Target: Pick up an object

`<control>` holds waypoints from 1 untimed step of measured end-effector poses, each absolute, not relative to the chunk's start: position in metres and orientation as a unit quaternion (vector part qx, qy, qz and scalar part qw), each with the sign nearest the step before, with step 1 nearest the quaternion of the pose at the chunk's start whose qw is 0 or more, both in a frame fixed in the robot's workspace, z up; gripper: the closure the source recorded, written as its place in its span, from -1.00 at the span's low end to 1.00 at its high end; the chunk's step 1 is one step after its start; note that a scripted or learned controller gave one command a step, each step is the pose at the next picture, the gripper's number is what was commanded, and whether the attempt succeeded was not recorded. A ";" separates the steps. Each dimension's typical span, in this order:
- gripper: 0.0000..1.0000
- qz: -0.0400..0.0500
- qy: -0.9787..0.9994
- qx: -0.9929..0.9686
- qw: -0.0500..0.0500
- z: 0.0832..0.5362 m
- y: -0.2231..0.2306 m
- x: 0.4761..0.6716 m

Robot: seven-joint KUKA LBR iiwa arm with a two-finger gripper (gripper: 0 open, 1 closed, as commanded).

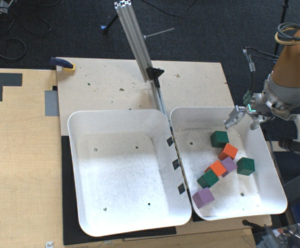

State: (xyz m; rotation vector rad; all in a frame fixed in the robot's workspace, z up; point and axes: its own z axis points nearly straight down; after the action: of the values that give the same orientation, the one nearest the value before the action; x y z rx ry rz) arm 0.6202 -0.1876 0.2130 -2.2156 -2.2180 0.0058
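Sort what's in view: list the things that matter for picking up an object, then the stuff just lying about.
For the job:
pincer, above the right bin's far edge
right bin
green blocks
orange blocks
purple blocks

Lying about:
left bin
metal rail slanting over the board
blue and yellow clamp
cables on the floor

The arm (286,74) shows an orange band above a grey wrist; its hand (245,119) has two pale metallic fingers and a small teal light
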 end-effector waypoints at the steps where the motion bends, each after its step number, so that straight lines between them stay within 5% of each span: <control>1: -1.00 0.001 -0.709 -0.706 0.001 0.216 -0.187 0.621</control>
State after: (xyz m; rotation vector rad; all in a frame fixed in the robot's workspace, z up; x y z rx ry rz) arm 0.6212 -0.1874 0.2157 -2.2150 -2.2241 0.0031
